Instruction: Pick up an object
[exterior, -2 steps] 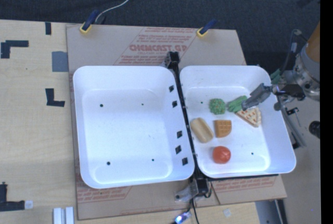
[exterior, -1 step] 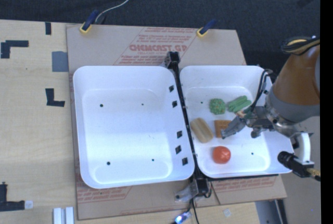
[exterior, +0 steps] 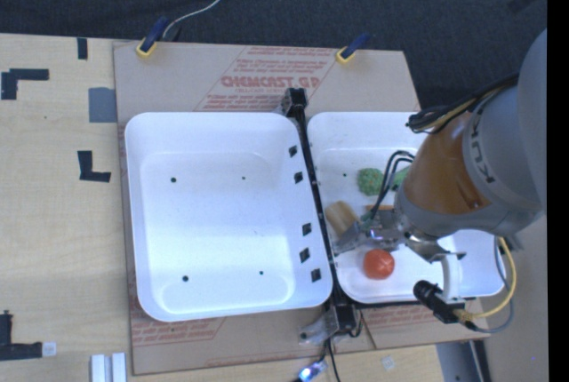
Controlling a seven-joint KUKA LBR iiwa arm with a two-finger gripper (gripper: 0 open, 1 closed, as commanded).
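Nothing is seen lifted yet: the gripper point(exterior: 372, 232) is lowered between a tan block point(exterior: 340, 214) and a red ball point(exterior: 379, 264), jaw state impossible to tell.

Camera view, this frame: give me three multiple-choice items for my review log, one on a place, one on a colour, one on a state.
1. Which bin holds the loose objects?
A. the left bin
B. the right bin
C. both bins

2. What colour is the round object nearest the right bin's front edge?
A. red
B. blue
C. white

3. Where is the arm's wrist?
A. over the left bin
B. over the bare bench
C. over the right bin

Answers:
1 B: the red ball, the green object and the tan block all lie in the right bin.
2 A: that ball is plainly red.
3 C: the gripper sits above the right bin, beside the ball.
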